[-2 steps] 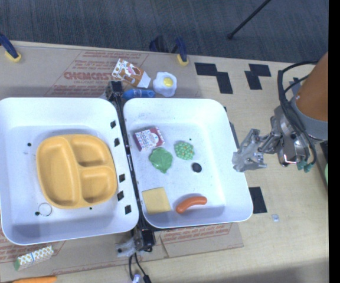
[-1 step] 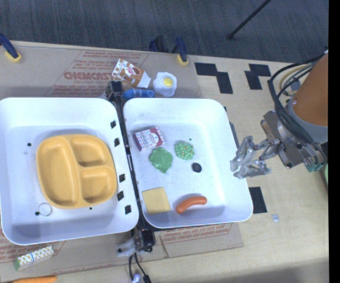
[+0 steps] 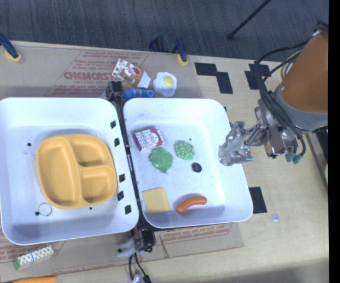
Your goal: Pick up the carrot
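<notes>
An orange, sausage-shaped piece [image 3: 191,204], which I take for the carrot, lies near the front wall of the right bin [image 3: 232,184], beside a yellow cheese slice [image 3: 156,200]. My gripper [image 3: 231,144] hangs over that bin's right rim, up and to the right of the orange piece and well apart from it. Its fingers point left and stand open, with nothing between them.
The right bin also holds a red packet [image 3: 148,138], a green lettuce leaf [image 3: 161,159], a green pea cluster [image 3: 184,150] and a small dark item [image 3: 196,168]. A yellow divided tray [image 3: 75,171] sits in the left bin. Toys [image 3: 165,84] lie behind the bins, and a thin orange item [image 3: 37,279] lies at the front left.
</notes>
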